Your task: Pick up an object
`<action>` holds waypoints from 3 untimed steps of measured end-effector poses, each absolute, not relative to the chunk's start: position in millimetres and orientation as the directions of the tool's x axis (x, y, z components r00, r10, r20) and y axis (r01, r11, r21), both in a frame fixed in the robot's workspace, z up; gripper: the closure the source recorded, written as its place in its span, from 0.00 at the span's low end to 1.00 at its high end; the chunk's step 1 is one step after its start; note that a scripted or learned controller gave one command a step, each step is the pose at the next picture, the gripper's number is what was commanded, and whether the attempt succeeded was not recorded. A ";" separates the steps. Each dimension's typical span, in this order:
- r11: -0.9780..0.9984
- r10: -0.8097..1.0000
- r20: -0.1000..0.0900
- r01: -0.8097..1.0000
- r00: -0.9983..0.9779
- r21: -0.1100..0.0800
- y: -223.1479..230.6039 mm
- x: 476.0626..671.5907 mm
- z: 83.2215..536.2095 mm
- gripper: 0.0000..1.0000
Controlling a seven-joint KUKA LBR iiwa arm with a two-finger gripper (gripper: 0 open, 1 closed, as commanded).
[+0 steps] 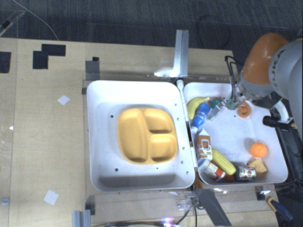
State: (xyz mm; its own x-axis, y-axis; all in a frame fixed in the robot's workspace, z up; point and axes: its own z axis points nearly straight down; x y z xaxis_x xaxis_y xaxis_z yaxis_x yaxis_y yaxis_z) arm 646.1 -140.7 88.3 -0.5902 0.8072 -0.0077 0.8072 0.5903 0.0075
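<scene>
Camera view puts the gripper low at the far end of the right bin; whether its fingers are parted I cannot tell. A clear bottle lies just left of it, its long axis running left-right. A clean grasp would close across that axis. An orange disc sits just right

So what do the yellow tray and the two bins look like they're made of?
Yellow tray: likely moulded plastic, matte to satin, with soft rounded compartments and even colour. Left bin and right bin: probably thin formed plastic, smooth white with rounded corners and faint sheen.
</scene>
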 end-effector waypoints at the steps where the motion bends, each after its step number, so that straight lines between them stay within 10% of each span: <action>1: 0.595 0.804 -0.011 0.804 -0.595 0.009 -139.9 647.7 100.7 1.00; 2: 0.595 0.803 -0.011 0.803 -0.595 0.009 -139.4 647.6 100.2 0.00; 3: 0.407 0.913 0.009 0.913 -0.407 -0.034 -117.9 661.1 87.0 0.00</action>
